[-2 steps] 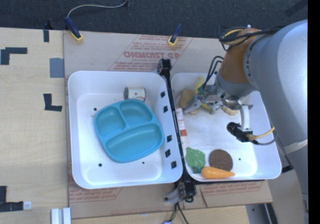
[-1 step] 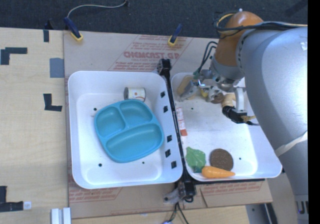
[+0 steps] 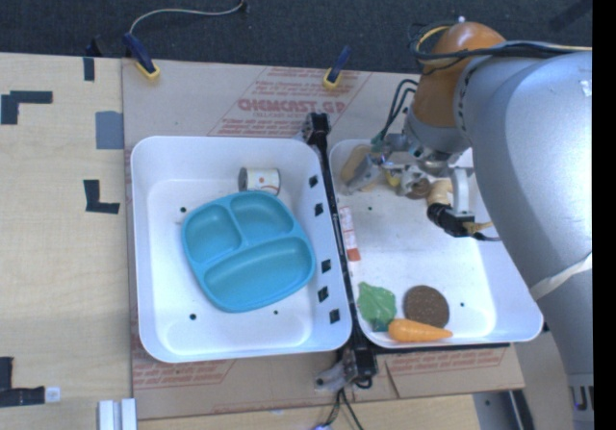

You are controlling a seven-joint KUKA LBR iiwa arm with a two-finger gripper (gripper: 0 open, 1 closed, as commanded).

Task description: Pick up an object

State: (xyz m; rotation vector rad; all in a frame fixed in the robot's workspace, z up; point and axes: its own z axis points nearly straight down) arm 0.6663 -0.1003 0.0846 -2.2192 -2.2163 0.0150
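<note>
Nearest you, along the right bin's (image 3: 500, 327) front wall, lay a carrot (image 3: 420, 330), with a green leafy piece (image 3: 376, 303) just to its left and a brown disc (image 3: 425, 305) touching it from behind. None of these was near the claw. In the left bin (image 3: 154, 255) you had a blue divided plate (image 3: 250, 249) sitting flat in the middle, and behind it, just beyond the plate's far edge, a small white cup (image 3: 260, 179) lying on its side.

The arm (image 3: 539, 149) came in from the right, its grey bulk covering much of the right bin's right side, then bent down toward that bin's far left corner. The orange band (image 3: 452, 72) sat above the wrist, which pointed steeply down. The gripper (image 3: 385, 168) hung low over that corner, close to the divider between the bins, amid cables and a tan shape. You could not tell from this view how the claw stood, nor whether anything was caught in it; the parts there were too tangled and small to read
</note>
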